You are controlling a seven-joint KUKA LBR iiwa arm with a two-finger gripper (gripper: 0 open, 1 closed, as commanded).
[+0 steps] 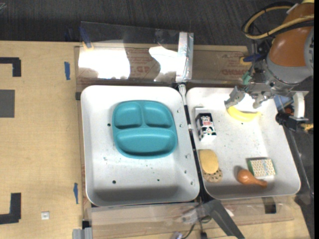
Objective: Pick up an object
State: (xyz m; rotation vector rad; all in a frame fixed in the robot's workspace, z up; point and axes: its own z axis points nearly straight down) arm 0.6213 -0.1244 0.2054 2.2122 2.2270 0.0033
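Note:
My gripper (247, 99) hangs over the far part of the right bin (279, 148), its fingers spread apart above a yellow banana-like object (243, 114). Nothing sits between the fingers. Nearer the bin's left wall lies a small black-and-white carton (206, 126). A tan cookie-like piece (210, 164) rests at the front left. At the front right lie an orange-brown pear-shaped object (247, 177) and a small patterned block (261, 168).
The left bin (99, 173) holds a teal divided plate (144, 128). A clear plastic panel (134, 59) stands behind the bins. Yellow and black cables (264, 21) loop above the arm at the upper right. Cardboard covers the bench on the left.

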